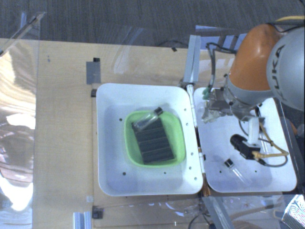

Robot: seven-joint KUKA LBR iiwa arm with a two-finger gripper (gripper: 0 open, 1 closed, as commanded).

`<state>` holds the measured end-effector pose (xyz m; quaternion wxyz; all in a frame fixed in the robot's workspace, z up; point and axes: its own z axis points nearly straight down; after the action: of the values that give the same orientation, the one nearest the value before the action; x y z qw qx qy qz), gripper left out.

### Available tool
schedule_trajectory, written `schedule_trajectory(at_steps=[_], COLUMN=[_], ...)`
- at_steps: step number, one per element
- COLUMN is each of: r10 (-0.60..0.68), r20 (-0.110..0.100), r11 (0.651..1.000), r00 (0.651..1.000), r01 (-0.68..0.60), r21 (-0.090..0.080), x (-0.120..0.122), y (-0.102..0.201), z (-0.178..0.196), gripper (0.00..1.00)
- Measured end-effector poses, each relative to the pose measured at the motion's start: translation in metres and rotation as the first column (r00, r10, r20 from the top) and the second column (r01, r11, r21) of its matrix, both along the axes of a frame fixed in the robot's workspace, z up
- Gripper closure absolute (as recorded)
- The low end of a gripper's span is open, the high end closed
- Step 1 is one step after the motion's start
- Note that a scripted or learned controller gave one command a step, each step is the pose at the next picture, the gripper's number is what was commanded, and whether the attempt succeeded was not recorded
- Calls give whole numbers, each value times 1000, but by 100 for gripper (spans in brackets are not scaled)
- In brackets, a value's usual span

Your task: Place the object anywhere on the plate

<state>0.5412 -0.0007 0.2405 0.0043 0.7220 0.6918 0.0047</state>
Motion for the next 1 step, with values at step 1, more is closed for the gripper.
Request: schedule_trajectory(at_steps=[1], r10=[0], r20=[0], r11=[1000], r00=[1000], r01=[0], r21=[0], x=[0], y=[0], z=[0], gripper=[0])
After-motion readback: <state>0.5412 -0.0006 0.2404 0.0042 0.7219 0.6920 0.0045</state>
